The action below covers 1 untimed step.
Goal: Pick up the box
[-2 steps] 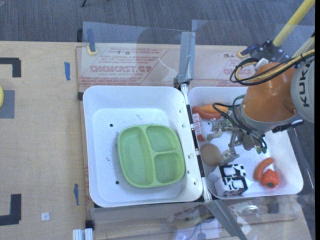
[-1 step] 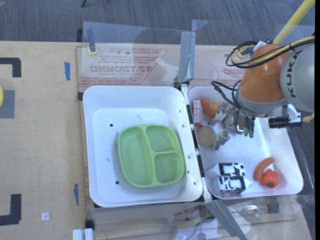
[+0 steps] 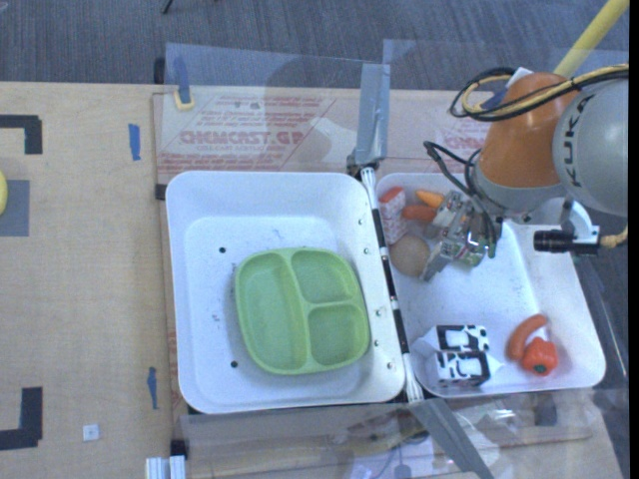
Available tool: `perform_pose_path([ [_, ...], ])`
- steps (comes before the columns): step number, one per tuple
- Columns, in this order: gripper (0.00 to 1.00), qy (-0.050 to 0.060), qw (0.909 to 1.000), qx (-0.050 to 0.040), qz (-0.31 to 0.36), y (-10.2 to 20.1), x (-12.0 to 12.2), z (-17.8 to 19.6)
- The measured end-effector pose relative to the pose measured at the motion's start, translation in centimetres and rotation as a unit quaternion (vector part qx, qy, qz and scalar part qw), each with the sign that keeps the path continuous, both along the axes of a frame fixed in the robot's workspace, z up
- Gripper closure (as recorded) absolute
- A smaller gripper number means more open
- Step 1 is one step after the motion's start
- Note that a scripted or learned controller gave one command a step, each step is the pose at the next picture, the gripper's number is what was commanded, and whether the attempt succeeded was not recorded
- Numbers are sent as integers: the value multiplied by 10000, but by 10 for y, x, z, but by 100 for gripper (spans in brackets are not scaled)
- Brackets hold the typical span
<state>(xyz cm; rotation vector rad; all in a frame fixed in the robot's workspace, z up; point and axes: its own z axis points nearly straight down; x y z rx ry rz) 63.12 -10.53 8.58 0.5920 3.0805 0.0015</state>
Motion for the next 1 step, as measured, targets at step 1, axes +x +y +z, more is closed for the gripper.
perform_pose_path([
  [1, 0, 34, 9990, 6, -442, 2, 22, 22],
])
